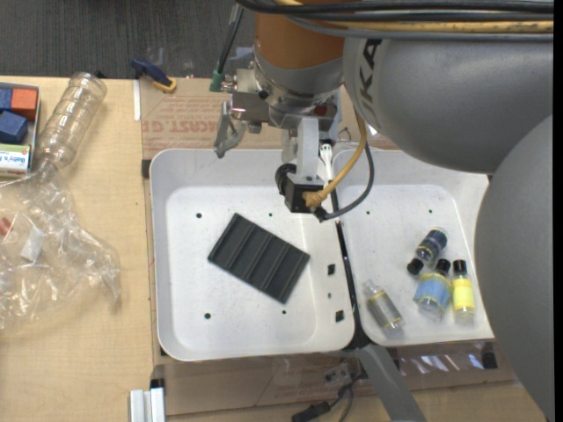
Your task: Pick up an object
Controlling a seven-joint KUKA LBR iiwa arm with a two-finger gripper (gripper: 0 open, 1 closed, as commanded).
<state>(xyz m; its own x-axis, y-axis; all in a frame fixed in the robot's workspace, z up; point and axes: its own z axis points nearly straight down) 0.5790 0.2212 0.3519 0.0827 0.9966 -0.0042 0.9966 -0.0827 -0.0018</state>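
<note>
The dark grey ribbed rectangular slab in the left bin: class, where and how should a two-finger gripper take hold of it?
The dark grey ribbed rectangular slab lies flat and turned askew. Probably best to come from above, fingers across its narrower width near the middle, aligned with its tilt.

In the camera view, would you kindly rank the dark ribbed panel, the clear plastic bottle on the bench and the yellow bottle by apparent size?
1. Dark ribbed panel in the left bin.
2. Clear plastic bottle on the bench, close to the panel in length but narrower.
3. Yellow bottle in the right bin, clearly the smallest.
</note>
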